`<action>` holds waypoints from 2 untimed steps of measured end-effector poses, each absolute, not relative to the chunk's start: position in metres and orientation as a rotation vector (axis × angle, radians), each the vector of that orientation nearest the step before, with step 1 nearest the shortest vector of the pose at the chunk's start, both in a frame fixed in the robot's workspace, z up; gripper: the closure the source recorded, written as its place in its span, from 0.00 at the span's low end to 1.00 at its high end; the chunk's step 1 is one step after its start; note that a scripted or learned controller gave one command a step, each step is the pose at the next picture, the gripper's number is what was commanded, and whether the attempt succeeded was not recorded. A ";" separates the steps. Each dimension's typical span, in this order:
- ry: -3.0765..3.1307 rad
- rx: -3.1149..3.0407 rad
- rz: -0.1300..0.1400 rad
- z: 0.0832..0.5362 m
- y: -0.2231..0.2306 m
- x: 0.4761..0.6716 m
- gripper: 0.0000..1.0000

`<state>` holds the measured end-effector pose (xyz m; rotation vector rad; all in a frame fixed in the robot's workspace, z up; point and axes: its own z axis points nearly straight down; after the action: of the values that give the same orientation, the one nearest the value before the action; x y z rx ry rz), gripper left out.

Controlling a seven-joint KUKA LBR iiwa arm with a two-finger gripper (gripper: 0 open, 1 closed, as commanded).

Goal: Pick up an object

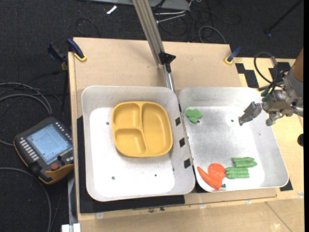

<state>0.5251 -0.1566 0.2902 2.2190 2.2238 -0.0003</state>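
Gripper (259, 113) hangs over the right bin (227, 129), fingers spread, nothing held. Toy vegetables (227, 170) lie well below-left; a miss is risked.

This is a robotics lab, set up for testing rather than for living or selling. A plain wooden bench (125, 66) stands on dark carpet (29, 13), its board held by blue and yellow clamps (77, 52) at the corners. Black cables (29, 110) trail loose across the floor, and a teach pendant (46, 149) with a lit screen lies beside the bench (the handheld kind used to drive industrial arms). A metal pole (149, 23) rises from the bench's far side. Two shallow white bins (96, 100) sit side by side, and the grey arm (289, 93) reaches in from the right.
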 end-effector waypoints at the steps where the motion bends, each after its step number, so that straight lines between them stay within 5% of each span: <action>1: 2.223 2.220 0.000 0.290 -0.157 0.525 0.00; 2: 2.223 2.224 -0.004 0.244 -0.156 0.518 0.00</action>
<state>0.5180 -0.1565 0.2444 2.2244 2.2230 -0.0043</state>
